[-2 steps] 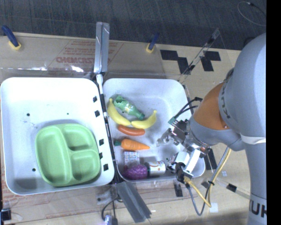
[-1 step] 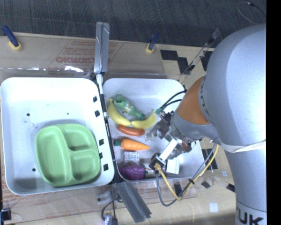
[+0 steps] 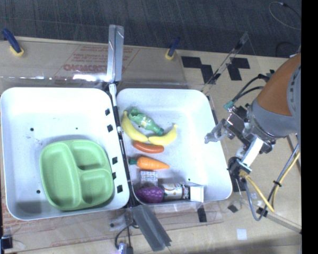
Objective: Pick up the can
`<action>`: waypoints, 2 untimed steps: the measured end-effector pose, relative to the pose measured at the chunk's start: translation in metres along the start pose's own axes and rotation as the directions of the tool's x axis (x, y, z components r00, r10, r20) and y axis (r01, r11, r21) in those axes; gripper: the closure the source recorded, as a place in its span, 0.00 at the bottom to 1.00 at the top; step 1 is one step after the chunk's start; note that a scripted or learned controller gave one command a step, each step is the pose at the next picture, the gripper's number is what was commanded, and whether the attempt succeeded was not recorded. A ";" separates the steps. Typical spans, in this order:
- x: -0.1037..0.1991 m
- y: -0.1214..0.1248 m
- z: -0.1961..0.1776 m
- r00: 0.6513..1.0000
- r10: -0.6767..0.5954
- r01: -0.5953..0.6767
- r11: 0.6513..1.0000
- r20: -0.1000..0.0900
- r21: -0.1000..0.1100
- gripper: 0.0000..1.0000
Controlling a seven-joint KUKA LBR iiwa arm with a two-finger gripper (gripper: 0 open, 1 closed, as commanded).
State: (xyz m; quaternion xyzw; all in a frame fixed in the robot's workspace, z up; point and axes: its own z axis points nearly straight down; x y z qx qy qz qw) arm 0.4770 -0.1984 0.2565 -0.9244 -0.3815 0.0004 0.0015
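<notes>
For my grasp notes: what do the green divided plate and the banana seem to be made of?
The green plate looks like moulded plastic: one even matte colour, soft rounded compartments. The banana is probably a plastic toy: uniform bright yellow with a smooth, slightly glossy skin, though this view cannot confirm it.

From my remote seat, the arm (image 3: 278, 107) I drive is a thick, rounded limb with a smooth grey shell. A broad orange band (image 3: 280, 91) wraps it above the wrist, curved like a dome. Below the grey shell sits a cluster of darker metal parts, angular and bracket-like, with small silver pieces catching the light. A white block with dark ends hangs under that cluster. Thin black cables (image 3: 249, 89) loop out from the wrist, and a yellow cable (image 3: 254, 192) curls down beneath it beside more black wiring.
</notes>
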 end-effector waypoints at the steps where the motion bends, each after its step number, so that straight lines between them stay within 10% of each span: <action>1: 0.021 -0.024 0.134 0.885 0.465 -0.465 0.885 0.004 0.005 0.00; 2: -0.008 0.008 0.017 0.927 0.376 -0.376 0.927 0.000 0.001 0.00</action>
